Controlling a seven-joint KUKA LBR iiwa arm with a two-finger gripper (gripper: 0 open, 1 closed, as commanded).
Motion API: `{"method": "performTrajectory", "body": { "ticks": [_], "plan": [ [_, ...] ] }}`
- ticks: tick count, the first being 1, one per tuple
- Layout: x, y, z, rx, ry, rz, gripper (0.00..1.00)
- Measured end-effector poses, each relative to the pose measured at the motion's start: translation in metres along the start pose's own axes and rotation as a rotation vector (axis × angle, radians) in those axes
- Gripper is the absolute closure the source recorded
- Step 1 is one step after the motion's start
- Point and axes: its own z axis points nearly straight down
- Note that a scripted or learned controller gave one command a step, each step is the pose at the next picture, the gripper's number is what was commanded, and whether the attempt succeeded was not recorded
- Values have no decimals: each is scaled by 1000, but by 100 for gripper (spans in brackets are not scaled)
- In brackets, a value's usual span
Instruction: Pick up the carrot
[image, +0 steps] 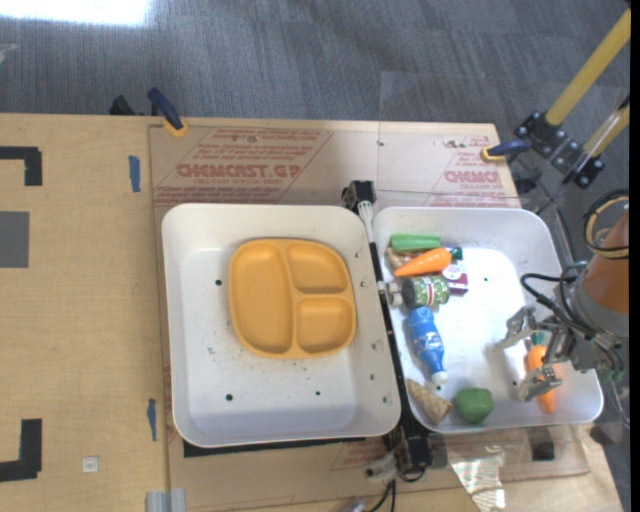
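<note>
At the near end of the right bin (560, 245) you have a rough, tan, wedge-shaped lump (430, 403), and just to its right a smooth, rounded green piece (474, 404). Farther in lies a glossy blue bottle (427, 340), its length running near to far. Beyond it a small cylindrical can (430, 292) with a green label lies on its side.

The carrot (422, 263) you are after lies just beyond the can, at the far left of the right bin. It is a smooth orange taper lying crosswise, with its thick end to the right. A smooth green oblong piece (414, 242) lies just beyond it.

The gripper (540, 372) hangs over the near right part of the same bin, well apart from the carrot. Small orange patches show on it, too blurred to name, and you cannot tell whether it is spread or pressed together.

In the left bin (190, 330) sits a matte yellow-orange plate (292, 297) with rounded corners and three compartments. Both bins rest on flat brown cardboard (250, 165) with red printing.
</note>
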Motion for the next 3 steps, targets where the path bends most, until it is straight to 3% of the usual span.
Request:
{"method": "performTrajectory", "body": {
  "ticks": [1, 2, 3],
  "plan": [
    [-11, -10, 0, 2, -4, 371, 0],
    [11, -11, 0, 5, -7, -125, 0],
    [2, -9, 0, 2, -3, 154, 0]
  ]
}}
